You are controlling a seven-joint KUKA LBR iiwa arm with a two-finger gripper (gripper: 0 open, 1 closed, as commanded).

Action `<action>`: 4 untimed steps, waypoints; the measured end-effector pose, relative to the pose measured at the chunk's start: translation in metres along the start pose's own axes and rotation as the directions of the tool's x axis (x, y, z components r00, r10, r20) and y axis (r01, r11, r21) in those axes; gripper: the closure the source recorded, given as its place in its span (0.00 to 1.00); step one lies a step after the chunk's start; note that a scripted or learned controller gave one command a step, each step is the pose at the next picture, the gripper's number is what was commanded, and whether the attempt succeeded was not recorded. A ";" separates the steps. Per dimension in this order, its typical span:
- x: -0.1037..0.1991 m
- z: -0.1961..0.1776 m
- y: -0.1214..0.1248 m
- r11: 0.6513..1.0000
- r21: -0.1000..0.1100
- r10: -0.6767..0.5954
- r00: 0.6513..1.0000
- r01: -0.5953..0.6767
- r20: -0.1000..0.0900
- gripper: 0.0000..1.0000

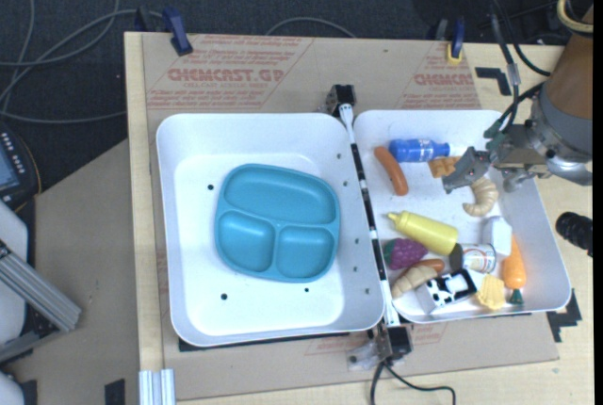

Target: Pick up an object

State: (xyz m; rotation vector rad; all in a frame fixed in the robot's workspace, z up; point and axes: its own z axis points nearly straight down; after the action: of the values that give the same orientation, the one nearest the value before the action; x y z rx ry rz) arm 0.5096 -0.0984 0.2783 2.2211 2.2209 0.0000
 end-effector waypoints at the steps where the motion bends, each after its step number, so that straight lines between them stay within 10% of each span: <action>1: 0.000 0.101 0.016 1.000 0.011 0.000 1.000 0.000 -0.003 0.00; 3: 0.005 0.195 0.012 1.000 0.005 0.001 1.000 -0.001 -0.002 0.00; 4: 0.005 0.184 0.013 1.000 0.000 0.003 1.000 -0.003 -0.001 1.00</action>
State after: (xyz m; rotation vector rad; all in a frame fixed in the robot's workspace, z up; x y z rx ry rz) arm 0.5227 -0.0930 0.0945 2.2245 2.2186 0.0005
